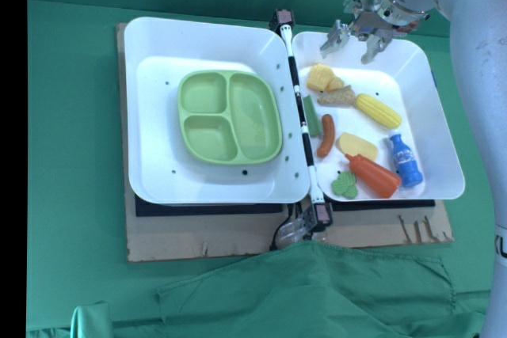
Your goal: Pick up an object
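Two bins sit side by side on the bench. The left bin [150, 43] holds a divided plate [230, 116] at its middle. In the right bin [436, 138], a corn cob [378, 110] lies centrally, a bottle [405, 160] near the right edge, and a sausage [325, 135] by the left edge.

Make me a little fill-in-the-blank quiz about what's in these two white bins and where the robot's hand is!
1. The divided plate in the left bin is coloured ____.
2. The corn cob lies in the ____ bin.
3. The blue bottle lies beside a red ____ bottle.
4. The hand hovers with its fingers ____.

Missing words: green; right; ketchup; open
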Robot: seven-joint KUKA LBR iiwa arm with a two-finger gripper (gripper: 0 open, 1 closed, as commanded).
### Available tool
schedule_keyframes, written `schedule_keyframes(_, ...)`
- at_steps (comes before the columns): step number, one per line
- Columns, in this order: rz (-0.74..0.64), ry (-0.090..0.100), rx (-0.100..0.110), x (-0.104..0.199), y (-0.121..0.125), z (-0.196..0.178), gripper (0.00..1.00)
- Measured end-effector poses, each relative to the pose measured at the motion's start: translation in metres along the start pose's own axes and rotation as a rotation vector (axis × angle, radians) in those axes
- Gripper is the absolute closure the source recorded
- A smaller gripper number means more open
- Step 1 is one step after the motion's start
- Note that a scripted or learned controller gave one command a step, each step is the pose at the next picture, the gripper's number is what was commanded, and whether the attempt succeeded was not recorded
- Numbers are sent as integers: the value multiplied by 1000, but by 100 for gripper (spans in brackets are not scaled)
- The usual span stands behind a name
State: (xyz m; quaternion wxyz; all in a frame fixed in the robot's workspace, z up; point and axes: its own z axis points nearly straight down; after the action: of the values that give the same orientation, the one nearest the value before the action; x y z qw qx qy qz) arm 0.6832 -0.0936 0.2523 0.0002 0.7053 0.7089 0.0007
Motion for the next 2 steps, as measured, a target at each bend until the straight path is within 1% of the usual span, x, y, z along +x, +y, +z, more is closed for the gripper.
schedule_keyframes(1, 7, -4, -10, -13, -48, 60, 0)
schedule_keyframes(2, 12, -5, -13, -14, -48, 50, 100)
